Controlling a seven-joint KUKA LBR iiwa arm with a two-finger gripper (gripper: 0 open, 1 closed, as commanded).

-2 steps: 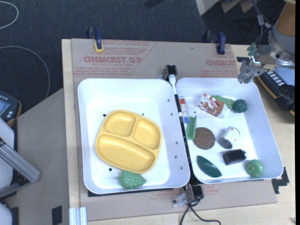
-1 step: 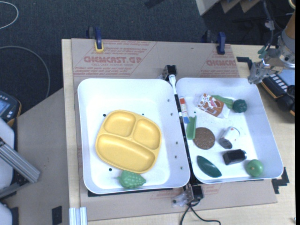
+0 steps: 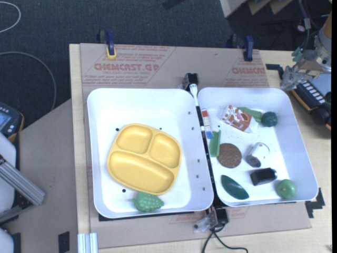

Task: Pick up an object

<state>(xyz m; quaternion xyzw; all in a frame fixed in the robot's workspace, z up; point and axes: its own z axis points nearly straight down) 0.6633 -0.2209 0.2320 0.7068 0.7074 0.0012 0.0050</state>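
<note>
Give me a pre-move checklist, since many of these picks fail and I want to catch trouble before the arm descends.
1. Claw above the bench, outside the right bin: ok.
2. Nothing seen between its fingers: ok.
3. Finger opening: cannot tell.
4. Targets in the right bin: green apple, black block and brown disc lie apart: ok.
5. Green apple sits near the bin's corner wall, tight for fingers: not ok.
6. Yellow tray lies flat in the left bin: ok.
</note>
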